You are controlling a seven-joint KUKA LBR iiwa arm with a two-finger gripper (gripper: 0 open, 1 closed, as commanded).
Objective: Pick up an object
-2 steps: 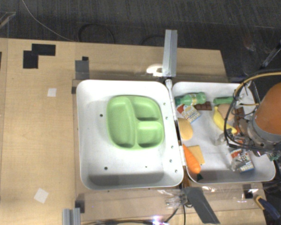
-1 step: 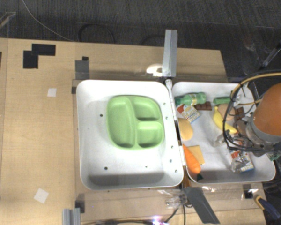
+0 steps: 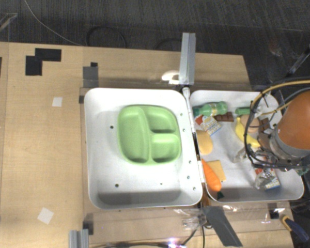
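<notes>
The right bin [image 3: 232,192] holds several small items: a green bottle [image 3: 212,109], a brown piece [image 3: 226,118], a colourful packet [image 3: 210,124], a yellow banana-like piece [image 3: 241,130], a tan rounded piece [image 3: 205,144] and an orange carrot [image 3: 212,177] on a yellow slice [image 3: 218,168]. The arm's orange band [image 3: 299,120] hangs over the bin's right side. My gripper [image 3: 264,165] points down beneath it among black cables. A small blue and white item [image 3: 268,181] lies just under it.
The left bin [image 3: 101,190] holds a green divided plate [image 3: 147,133]. A metal post [image 3: 187,61] stands at the back between the bins. Wooden bench [image 3: 36,154] spreads to the left.
</notes>
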